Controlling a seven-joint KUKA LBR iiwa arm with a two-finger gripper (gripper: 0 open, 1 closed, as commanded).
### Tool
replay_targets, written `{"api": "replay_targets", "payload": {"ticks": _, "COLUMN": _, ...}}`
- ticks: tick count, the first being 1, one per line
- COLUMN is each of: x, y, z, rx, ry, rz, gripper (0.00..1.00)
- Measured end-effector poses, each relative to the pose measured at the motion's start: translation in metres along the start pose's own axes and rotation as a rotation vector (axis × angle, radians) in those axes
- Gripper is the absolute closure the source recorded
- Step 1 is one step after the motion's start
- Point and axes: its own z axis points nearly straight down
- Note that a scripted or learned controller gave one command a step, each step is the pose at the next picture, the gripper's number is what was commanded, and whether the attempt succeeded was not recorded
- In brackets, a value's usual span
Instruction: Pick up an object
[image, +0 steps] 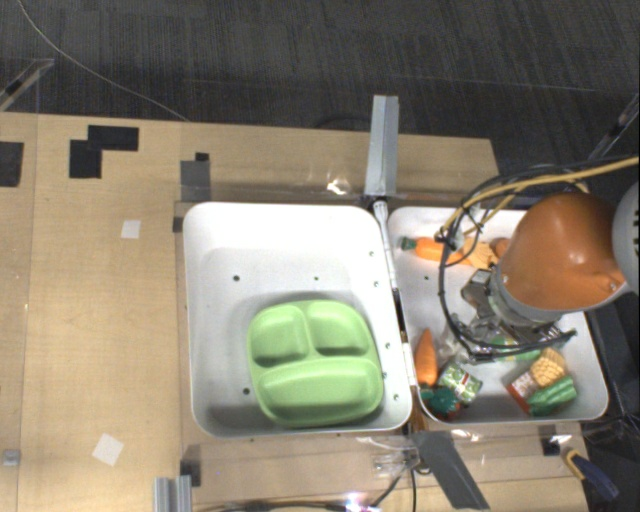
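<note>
the wooden bench (90, 330) fills the left side, with black square marks near its far left corner and a few pale tape squares on its surface. next comes the left white bin (215, 250), which holds a green sectioned plate (315, 362) lying toward its near right corner; the plate shows two small compartments at the far side and one long compartment at the near side. a grey metal post (381, 145) rises behind the seam where the two bins meet.

the right white bin (590, 395) holds the small toy foods. a carrot (432, 247) lies near the far left corner, its green end pointing left. an orange pepper-like piece (427, 358) sits against the left wall, and just beside it toward the near edge are a small green-labelled can (461, 380) and a dark green round piece (441, 402). farther right lie a red packet (523, 385), a corn cob (547, 368) and a green vegetable (552, 397), close together by the near right corner.

the arm's orange band (558, 252) hangs over the middle of this bin, with black and yellow cables looping around it. the gripper (478, 340) points down just beside the can; whether its jaws are open or closed cannot be told, and nothing is seen held.
</note>
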Motion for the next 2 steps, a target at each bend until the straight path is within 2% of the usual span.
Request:
{"api": "replay_targets", "payload": {"ticks": 1, "x": -0.025, "y": -0.029, "z": -0.157, "rx": -0.018, "ry": 0.018, "rz": 0.267, "gripper": 1.00}}
{"api": "replay_targets", "payload": {"ticks": 2, "x": 0.028, "y": -0.037, "z": -0.094, "rx": -0.029, "ry": 0.019, "rz": -0.096, "gripper": 1.00}}
